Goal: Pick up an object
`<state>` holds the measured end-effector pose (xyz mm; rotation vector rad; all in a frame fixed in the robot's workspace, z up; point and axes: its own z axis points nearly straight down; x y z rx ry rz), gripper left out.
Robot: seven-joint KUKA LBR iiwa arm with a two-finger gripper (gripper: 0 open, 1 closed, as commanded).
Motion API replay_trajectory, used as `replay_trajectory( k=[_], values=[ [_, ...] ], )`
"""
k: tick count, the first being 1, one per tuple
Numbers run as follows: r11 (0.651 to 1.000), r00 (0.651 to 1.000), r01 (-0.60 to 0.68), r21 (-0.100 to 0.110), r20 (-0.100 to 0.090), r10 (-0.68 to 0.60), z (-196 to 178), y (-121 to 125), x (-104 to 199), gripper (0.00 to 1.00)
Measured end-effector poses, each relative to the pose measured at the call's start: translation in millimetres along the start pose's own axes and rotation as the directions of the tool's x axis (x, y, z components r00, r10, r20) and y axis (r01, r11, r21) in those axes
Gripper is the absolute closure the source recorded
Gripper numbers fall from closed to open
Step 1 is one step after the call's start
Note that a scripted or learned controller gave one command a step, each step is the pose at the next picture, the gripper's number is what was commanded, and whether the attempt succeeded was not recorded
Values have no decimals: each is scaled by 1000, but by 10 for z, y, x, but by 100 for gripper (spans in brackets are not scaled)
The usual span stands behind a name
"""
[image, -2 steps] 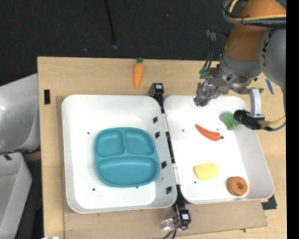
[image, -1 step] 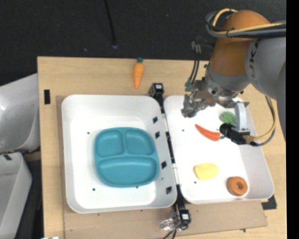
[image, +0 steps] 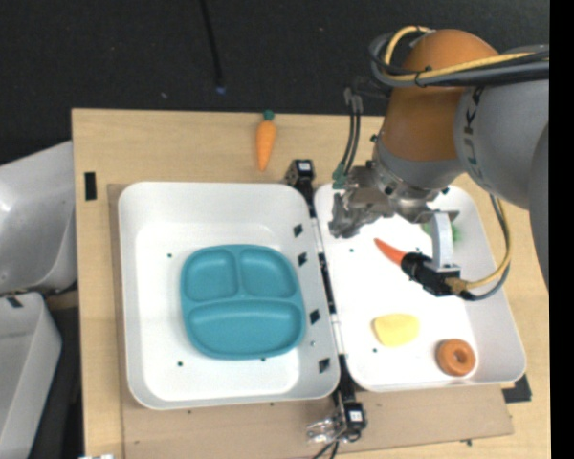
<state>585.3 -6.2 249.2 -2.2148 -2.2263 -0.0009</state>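
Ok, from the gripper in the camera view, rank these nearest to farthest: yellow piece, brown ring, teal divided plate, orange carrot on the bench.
From the gripper:
1. Teal divided plate, left bin.
2. Yellow piece, right bin, about as near; too close to call.
3. Orange carrot, on the bench beyond the bins.
4. Brown ring, right bin's near corner.

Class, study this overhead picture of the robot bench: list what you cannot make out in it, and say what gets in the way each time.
1. The gripper: whether its fingers are open or shut; the wrist above covers them.
2. The red-orange piece in the right bin: its far end runs under a black part of the arm.
3. The green item: mostly behind the arm, so its kind is unclear.
4. The right bin's far wall: hidden by the arm.
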Motion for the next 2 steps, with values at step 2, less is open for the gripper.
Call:
replay_trajectory(
  k=[2],
  values=[
    [1000, 1000, 0, 2, 1, 0, 136, -587, 754, 100]
  ],
)
